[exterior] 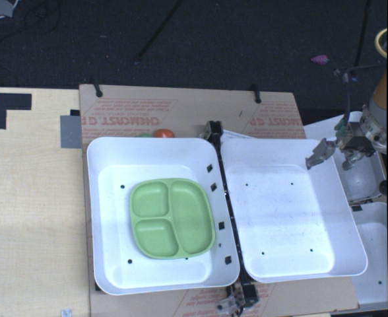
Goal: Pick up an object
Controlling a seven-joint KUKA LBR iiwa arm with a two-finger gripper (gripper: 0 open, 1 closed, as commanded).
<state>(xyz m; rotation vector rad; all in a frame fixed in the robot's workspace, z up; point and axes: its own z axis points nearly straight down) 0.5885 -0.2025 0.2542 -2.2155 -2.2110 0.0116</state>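
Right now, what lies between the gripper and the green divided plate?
In the camera view, between the gripper and the green divided plate lie the right white bin's bare floor and the black clips joining both bins.

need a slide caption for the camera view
Green divided plate lies in the left bin; the claw sits over the right bin's far right edge.

You can see red print on the cardboard sheet (pixel 181 114) under the bins, upside down from this camera and too broken to read for certain, with a second such print near its right end.
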